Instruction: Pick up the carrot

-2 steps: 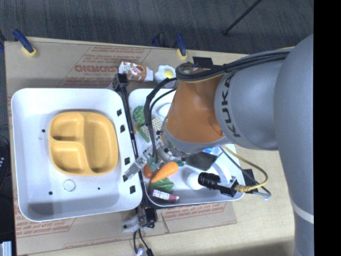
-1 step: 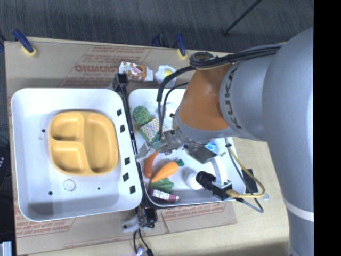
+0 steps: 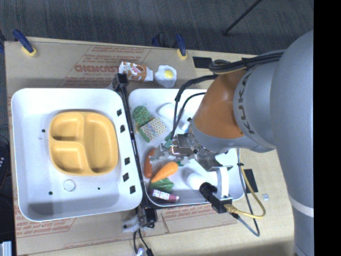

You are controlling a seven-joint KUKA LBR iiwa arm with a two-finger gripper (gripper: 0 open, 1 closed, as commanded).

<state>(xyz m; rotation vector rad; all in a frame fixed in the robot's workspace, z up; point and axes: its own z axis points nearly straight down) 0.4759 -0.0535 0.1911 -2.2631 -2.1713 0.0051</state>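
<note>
Near edge of right bin (image 3: 149, 96): dark tube (image 3: 165, 197), green piece (image 3: 163, 185) just behind it

Carrot (image 3: 165, 170) lies on the bin floor right above the green piece, seems to touch it, with a smaller orange-red piece (image 3: 148, 164) just to its left by the bin wall

Carrot's long axis runs diagonal, low-left to high-right in view; the high-right end points at the end effector (image 3: 178, 149)

End effector sits just up-right of the carrot, close over that end, not centred on it. Can't tell how far open it is, the wrist hides it. Nothing visibly held, and the carrot looks to be resting free

My read: needs a short shift down-left along the carrot, closing across its axis

Arm (image 3: 256, 105) comes in from the right, wrist bent down into the bin, orange band above it

Left bin (image 3: 32, 116) has a yellow tray (image 3: 84, 142), well apart
</note>
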